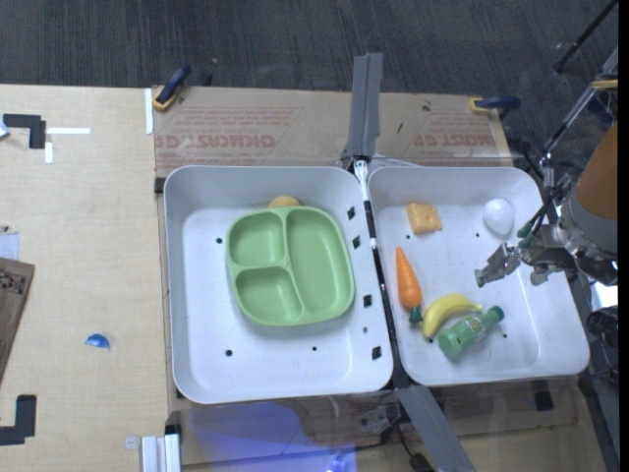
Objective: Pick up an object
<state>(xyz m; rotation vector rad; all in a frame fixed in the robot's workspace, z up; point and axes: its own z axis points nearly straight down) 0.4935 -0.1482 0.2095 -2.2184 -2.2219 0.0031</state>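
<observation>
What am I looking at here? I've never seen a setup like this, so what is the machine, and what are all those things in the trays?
This is one picture from a camera fixed above a bench, looking down at a slant. Two shallow white bins sit side by side. The left bin holds a green plate with three sections, and something small and yellowish peeks out behind it. The right bin holds toy food: a carrot, a banana, a green bottle, a piece of bread and a white egg. The machine is a robot arm reaching in from the right. Its gripper, a two-fingered claw, is over the right bin. Its job is to pick up an object, and nothing is visibly held.
</observation>
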